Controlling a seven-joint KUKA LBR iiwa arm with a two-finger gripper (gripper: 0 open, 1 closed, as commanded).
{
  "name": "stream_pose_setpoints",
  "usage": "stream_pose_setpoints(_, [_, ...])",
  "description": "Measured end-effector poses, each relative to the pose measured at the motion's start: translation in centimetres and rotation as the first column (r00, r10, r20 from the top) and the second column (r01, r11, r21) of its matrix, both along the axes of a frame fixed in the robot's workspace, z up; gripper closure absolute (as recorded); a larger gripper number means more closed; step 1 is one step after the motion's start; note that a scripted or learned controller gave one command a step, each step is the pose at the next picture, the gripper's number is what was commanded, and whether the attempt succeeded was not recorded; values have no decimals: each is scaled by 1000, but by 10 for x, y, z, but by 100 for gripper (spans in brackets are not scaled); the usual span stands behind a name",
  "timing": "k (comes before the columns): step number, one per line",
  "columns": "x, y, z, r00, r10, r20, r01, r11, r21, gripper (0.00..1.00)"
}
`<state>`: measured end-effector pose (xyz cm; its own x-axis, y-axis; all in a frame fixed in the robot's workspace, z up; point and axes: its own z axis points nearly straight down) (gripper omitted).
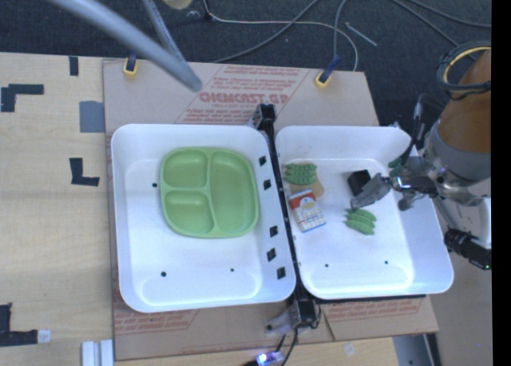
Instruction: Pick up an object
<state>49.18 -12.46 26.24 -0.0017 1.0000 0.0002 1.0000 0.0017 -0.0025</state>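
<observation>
Left bin [128, 220]: green divided tray [210, 192]. Right of tray, right bin [415, 268]: green ridged piece [301, 173] atop small carton [307, 208], green pod [360, 221]. Pincer [369, 191] above pod, apparently empty; spread unclear.

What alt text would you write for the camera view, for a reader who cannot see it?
The gripper of a grey arm reaches from the right into the right bin, just above a small green object. Near the divider lie a red and white packet and a green ridged item. The left bin holds a green divided plate.
</observation>
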Motion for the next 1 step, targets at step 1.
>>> stream_pose_setpoints(1, [5,-5,-48,1000,-1,-5,1,1000,1,0])
